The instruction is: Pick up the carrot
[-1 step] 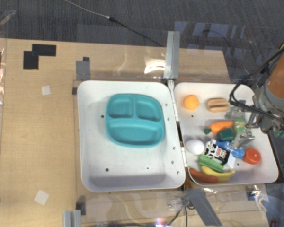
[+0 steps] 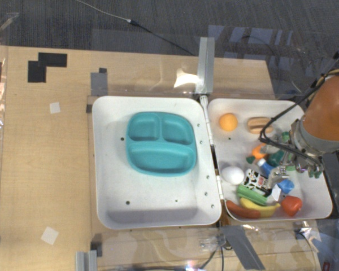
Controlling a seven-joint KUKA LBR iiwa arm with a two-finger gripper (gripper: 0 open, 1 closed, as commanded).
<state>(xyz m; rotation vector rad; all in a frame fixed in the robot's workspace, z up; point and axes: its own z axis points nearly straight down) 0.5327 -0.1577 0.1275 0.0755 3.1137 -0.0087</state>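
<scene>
The carrot [image 2: 258, 150] is a small orange piece with a green end, lying in the middle of the right bin [image 2: 237, 103]. My gripper [image 2: 278, 165] hangs low over the same bin, just right of and slightly nearer than the carrot, amid a cluster of toys. The wrist and the orange band [image 2: 327, 114] cover the bin's right side. Whether the gripper touches the carrot is unclear, as the arm's body hides much of that spot.
The right bin also holds an orange ball [image 2: 228, 122], a bun [image 2: 258, 123], a white egg [image 2: 233, 175], blue blocks [image 2: 285, 185], a banana [image 2: 261, 209] and a red tomato [image 2: 291, 205]. The left bin [image 2: 110, 151] holds a teal divided plate [image 2: 161, 143].
</scene>
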